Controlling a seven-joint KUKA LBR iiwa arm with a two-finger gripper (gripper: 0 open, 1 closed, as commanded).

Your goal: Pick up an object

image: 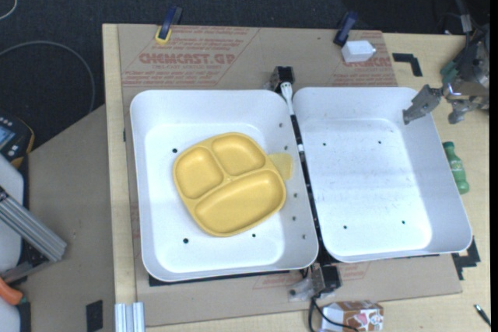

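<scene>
A yellow divided plate (pixel 228 183) with three compartments lies in the left white bin (pixel 156 113), near its middle. A small pale yellow piece (pixel 282 164) pokes out from under the plate's right edge. My gripper (pixel 438 106) hovers over the far right corner of the right white bin (pixel 366 167), far from the plate. Its fingers are spread open and nothing is between them. One grey finger (pixel 419 103) points down and left over the bin's rim.
A green object (pixel 456 167) lies on the bench just outside the right bin's right wall. A small white block (pixel 358 51) and two blue clamps (pixel 166 24) sit at the board's far edge. Cables and a black fitting (pixel 283 78) lie between the bins.
</scene>
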